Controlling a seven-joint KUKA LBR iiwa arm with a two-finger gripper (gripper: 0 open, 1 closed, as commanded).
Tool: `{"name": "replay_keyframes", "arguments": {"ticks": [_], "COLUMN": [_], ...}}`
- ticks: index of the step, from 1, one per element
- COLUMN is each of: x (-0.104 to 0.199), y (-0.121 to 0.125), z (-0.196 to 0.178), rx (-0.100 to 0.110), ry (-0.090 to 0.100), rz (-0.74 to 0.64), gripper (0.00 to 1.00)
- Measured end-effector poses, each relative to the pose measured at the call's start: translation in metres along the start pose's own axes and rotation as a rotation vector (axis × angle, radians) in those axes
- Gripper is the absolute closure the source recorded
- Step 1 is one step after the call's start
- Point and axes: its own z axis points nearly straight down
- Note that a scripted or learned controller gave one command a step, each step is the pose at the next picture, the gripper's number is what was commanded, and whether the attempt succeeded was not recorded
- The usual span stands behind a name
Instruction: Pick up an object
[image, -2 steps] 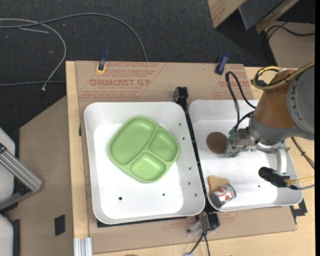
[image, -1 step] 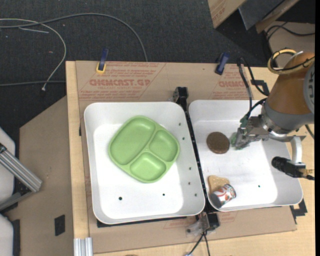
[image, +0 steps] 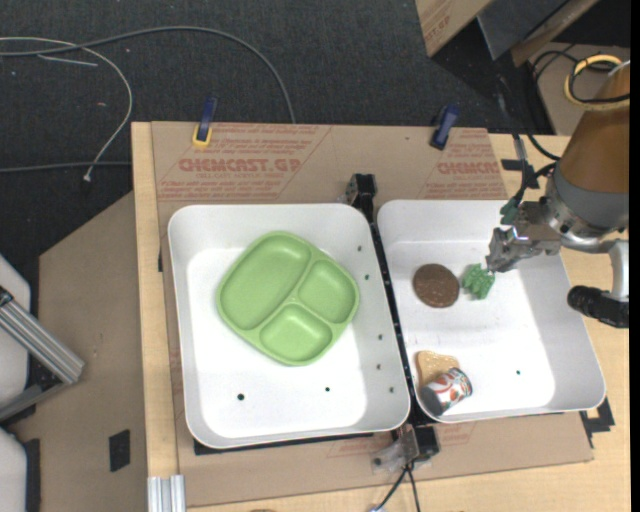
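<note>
In the right bin lie a round brown cookie-like disc, a small green object just right of it, and a tan piece with a red-and-white can at the front left corner. My gripper hangs right above the green object, its tips just up and right of it. The arm covers its upper part.
The left bin holds a green three-compartment plate. A black divider runs between the bins. Blue clamps hold the cardboard at the back. The right half of the right bin is bare white floor.
</note>
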Motion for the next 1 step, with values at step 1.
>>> {"name": "replay_keyframes", "arguments": {"ticks": [1], "x": [-0.0002], "y": [0.0018], "z": [-0.0472], "rx": [0.001], "ry": [0.000], "rz": [0.000], "gripper": [1.00]}}
